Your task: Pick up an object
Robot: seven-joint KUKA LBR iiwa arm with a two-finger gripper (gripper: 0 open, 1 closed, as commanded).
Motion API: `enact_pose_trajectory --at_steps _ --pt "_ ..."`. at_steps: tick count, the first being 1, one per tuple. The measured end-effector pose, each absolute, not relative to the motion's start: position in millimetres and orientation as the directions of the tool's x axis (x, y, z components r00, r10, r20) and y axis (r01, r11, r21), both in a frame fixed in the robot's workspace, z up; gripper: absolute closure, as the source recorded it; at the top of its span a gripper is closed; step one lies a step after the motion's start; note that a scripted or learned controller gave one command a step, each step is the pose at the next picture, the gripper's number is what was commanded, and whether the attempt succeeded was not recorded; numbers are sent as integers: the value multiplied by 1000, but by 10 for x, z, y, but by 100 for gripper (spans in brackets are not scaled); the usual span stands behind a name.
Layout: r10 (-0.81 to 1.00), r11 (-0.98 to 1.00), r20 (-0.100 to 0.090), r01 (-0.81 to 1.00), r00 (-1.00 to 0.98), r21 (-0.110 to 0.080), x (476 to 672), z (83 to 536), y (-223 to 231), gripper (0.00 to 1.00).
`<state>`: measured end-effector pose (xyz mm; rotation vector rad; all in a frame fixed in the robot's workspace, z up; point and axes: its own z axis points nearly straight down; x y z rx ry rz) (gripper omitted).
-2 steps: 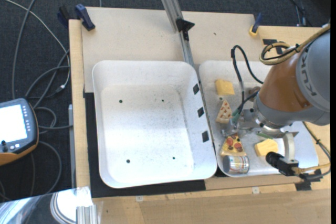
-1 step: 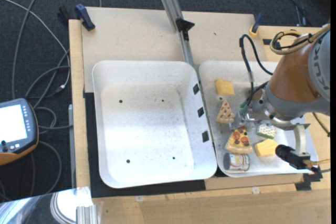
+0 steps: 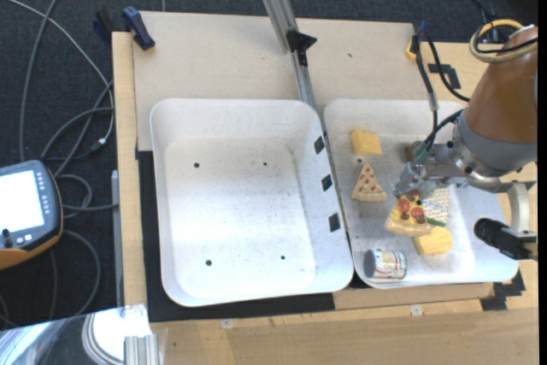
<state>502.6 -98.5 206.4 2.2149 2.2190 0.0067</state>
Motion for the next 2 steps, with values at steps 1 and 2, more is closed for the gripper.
enact_pose_trajectory --at_steps 1,2 --pt "1000 2 -1 1000 -2 4 5037 2186 -982 100" --pt "1000 7 2 1000 -7 2 5190 2177 -467 100"
